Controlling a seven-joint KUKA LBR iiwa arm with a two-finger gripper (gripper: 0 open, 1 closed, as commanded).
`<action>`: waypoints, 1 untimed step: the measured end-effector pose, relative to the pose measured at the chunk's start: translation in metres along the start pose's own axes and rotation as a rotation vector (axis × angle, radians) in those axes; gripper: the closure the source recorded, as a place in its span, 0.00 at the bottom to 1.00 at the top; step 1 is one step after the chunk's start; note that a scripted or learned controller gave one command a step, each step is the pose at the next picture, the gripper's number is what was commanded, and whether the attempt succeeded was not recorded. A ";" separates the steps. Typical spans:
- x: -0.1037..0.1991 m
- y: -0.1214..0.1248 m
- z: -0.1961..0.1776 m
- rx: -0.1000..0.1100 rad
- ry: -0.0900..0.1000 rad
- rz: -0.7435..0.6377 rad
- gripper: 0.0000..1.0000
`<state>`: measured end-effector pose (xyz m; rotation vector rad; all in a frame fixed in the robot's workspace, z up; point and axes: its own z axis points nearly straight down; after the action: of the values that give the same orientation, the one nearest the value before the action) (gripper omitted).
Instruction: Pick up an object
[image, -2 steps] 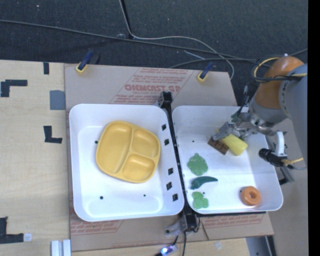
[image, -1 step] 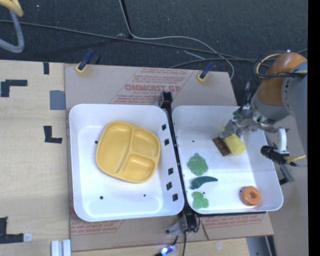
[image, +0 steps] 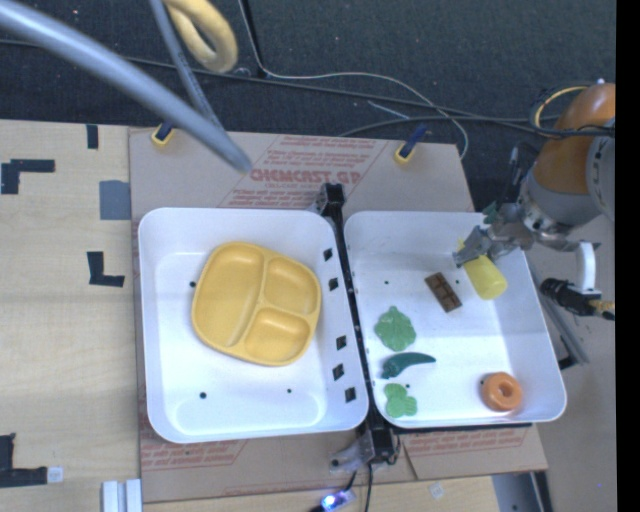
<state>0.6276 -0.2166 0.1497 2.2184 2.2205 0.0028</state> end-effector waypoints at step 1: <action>0.002 0.004 -0.043 -0.001 0.000 -0.001 1.00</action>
<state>0.6316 -0.2145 0.1929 2.2171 2.2213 0.0040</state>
